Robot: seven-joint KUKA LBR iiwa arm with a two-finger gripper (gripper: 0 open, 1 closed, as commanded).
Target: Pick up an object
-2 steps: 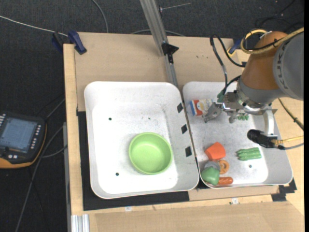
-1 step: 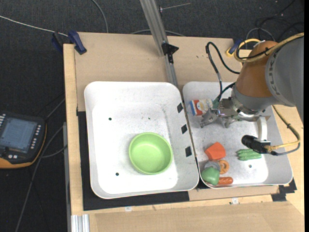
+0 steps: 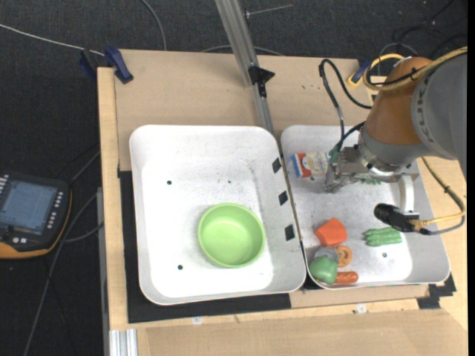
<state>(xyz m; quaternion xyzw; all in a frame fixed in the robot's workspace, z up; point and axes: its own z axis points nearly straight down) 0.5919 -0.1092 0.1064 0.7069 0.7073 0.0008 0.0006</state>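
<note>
My gripper (image 3: 332,180) hangs low in the right bin (image 3: 423,269), near its upper left part, just right of a small red, white and blue carton (image 3: 303,165). The carton lies close to or against the fingers; whether it sits between them is hidden. Further down the right bin lie an orange block (image 3: 332,231), a green leafy toy (image 3: 383,236), a green round toy (image 3: 323,268) and an orange-red piece (image 3: 345,277) beside a small ring (image 3: 344,255). A lime green bowl (image 3: 231,234) rests in the left bin (image 3: 148,199).
The grey arm with its orange band (image 3: 393,110) fills the upper right, trailing cables. A metal pole (image 3: 237,28) slants down to the bins' divider. A handheld pendant (image 3: 30,213) lies off the bench at the left.
</note>
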